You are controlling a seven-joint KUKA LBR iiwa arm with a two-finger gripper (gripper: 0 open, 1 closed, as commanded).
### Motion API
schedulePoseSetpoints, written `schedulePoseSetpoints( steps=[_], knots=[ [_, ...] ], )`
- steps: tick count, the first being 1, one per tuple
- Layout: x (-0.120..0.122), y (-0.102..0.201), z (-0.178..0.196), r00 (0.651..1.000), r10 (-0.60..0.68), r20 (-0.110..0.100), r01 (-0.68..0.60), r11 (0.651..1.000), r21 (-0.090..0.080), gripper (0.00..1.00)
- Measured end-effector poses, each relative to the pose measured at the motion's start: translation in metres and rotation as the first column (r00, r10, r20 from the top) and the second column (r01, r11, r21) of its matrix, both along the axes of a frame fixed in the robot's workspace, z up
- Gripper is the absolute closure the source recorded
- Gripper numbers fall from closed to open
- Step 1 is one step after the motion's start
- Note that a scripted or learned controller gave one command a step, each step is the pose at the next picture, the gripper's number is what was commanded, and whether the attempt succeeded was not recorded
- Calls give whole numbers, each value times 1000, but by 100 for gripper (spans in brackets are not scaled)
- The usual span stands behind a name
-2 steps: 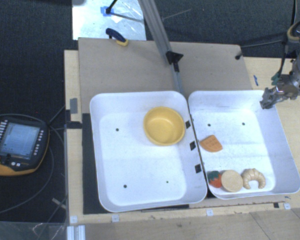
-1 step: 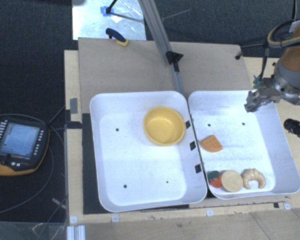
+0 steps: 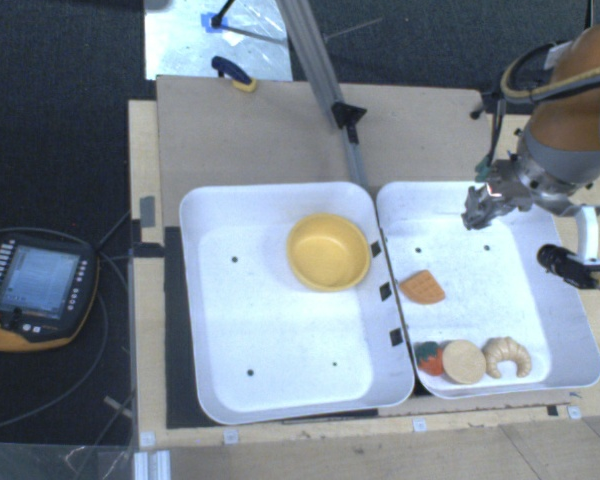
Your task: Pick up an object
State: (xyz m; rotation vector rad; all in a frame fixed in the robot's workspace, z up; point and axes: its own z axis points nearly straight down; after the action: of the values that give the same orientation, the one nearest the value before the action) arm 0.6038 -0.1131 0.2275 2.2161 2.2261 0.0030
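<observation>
My tool (image 3: 477,215) hovers over the right bin's (image 3: 565,313) far edge, grip state unclear, well apart from the orange wedge (image 3: 422,288), nothing held

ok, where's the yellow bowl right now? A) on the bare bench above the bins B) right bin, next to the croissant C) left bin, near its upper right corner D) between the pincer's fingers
C. The yellow bowl sits in the left bin, toward its upper right corner, while the pincer is over the right bin, well apart from the bowl.
</observation>
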Motion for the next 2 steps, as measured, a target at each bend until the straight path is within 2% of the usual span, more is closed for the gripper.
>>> schedulePoseSetpoints(
  steps=[2],
  knots=[
    [-12, 116, -14, 1000, 1, -1, -1, 1000, 0, 100]
  ],
)
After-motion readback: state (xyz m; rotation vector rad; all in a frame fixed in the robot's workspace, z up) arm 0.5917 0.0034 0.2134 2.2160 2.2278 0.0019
